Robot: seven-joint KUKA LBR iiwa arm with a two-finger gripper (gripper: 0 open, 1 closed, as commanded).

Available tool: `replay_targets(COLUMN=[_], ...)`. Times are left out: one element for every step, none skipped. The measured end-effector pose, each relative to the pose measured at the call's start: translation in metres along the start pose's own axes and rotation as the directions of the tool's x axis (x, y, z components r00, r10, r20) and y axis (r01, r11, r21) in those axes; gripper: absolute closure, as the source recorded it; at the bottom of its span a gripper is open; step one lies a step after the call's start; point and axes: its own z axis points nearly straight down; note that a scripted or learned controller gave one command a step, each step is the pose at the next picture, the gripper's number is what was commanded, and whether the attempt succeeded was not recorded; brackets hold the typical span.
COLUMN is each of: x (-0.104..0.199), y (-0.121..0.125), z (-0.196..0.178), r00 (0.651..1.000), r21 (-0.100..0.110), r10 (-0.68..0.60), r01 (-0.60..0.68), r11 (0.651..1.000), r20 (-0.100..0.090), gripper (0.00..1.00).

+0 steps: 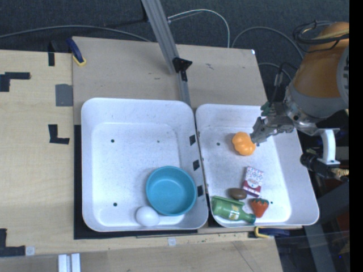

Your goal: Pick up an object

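Where dark carpet ends, bench [130,72] begins.

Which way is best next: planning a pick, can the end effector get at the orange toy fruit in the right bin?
Probably yes. The end effector hangs just beside the orange toy fruit, which lies apart from the other items, with nothing over it.

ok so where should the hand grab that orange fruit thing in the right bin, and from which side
Probably across the round body of the orange fruit, coming straight down from above. It lies in the open middle of the right bin, apart from the walls and from the small carton nearer the camera, so both fingers have room. The hand is already right beside it, on the arm's side.
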Motion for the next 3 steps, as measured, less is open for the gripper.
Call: replay_targets(x=[0.054,0.104,0.159], y=[-0.004,0.001,0.008], z=[0.003,0.022,0.016], r00=[1.000,1.000,1.000], r21=[0.007,0.010,0.007], r10=[-0.005,-0.005,-0.006], r01=[0.005,0.005,0.006], r11=[1.000,1.000,1.000], r20=[-0.003,-0.003,-0.003], gripper=[1.00,1.00,1.00])
